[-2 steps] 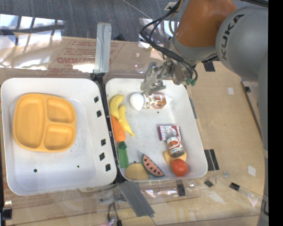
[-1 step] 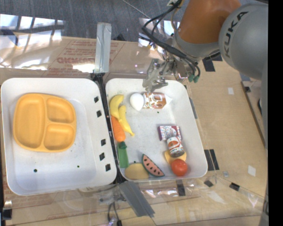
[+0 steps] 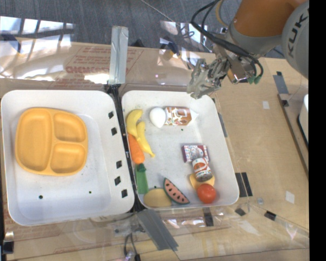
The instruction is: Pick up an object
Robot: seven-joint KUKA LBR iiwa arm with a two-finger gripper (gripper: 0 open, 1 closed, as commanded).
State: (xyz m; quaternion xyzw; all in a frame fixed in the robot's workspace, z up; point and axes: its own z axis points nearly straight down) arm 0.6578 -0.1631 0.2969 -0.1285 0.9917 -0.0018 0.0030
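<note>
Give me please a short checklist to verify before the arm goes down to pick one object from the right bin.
1. Pincer carries nothing: cannot tell; it is blurred.
2. Pincer is above the right white plastic bin: ok, it hangs over the far rim.
3. Nearest target is free to take: not ok; the white egg touches the small red-and-white carton.
4. Yellow banana stands apart: not ok, it lies against the orange carrot by the left wall.
5. Red tomato has room around it: not ok; the small red-labelled can and the bin corner crowd it.
6. Orange four-compartment tray out of the way: ok, it lies in the left bin.
</note>
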